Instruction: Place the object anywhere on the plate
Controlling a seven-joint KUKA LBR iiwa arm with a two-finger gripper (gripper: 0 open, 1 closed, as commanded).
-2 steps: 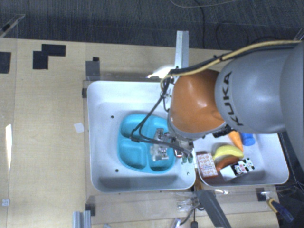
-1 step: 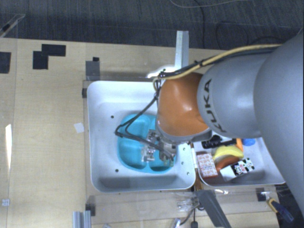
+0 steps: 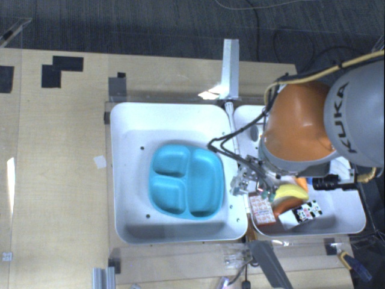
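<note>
So the gripper (image 3: 245,182) is hanging over the divider between both bins, at 3 o'clock from the blue plate (image 3: 183,181). The banana (image 3: 290,192) is sitting in the right bin (image 3: 355,221), ungrabbed. Can't tell the grip state, honestly.

We note a pale wooden tabletop (image 3: 60,179) carrying two shallow white bins side by side, touching along one edge. The left bin (image 3: 126,161) sits squarely; the right bin (image 3: 352,221) is partly covered. Black markers (image 3: 60,70) lie at the tabletop's far left.
</note>
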